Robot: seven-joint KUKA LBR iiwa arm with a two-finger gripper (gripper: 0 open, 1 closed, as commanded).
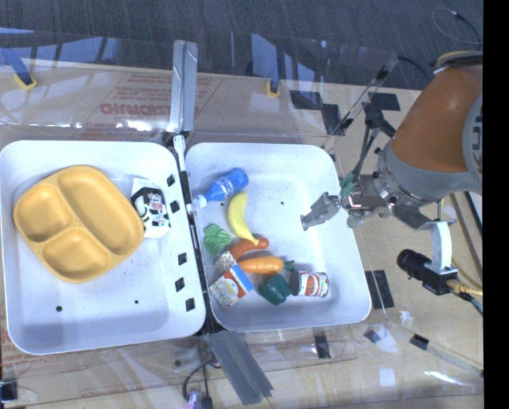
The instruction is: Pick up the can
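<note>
Can [310, 285]: lying on its side in the right bin [271, 162], toward the 5 o'clock corner, near the front wall; red-and-white label facing up.
Neighbours: a dark green piece [274, 290] is touching the can at its 9 o'clock end; a carrot [261, 265] is lying just beyond, at 10 o'clock; a small carton [228, 287] is sitting further out at 9 o'clock.
Further items: a banana [240, 216] and a blue bottle [223, 186] are lying at 11 o'clock from the can, well apart from it.
Claw [321, 212]: hanging over the right bin's 3 o'clock rim, at 12 o'clock from the can and apart from it; carrying nothing.
Claw state: cannot tell whether spread or pressed together; it is reading as one grey shape.
Step in hand: approaching, by my judgement; the grasp is not yet begun.
Doing it well: travelling toward 6 o'clock until centred over the can's body, turning to straddle its short width, and descending on the free 3 o'clock half, so the green piece is not getting caught.
Risk: the can rolling toward the front wall when nudged.
Left bin [83, 322]: holding a yellow divided plate [77, 220] and a small black-and-white object [151, 207], too small to identify.
Hard to make out: the label print.
</note>
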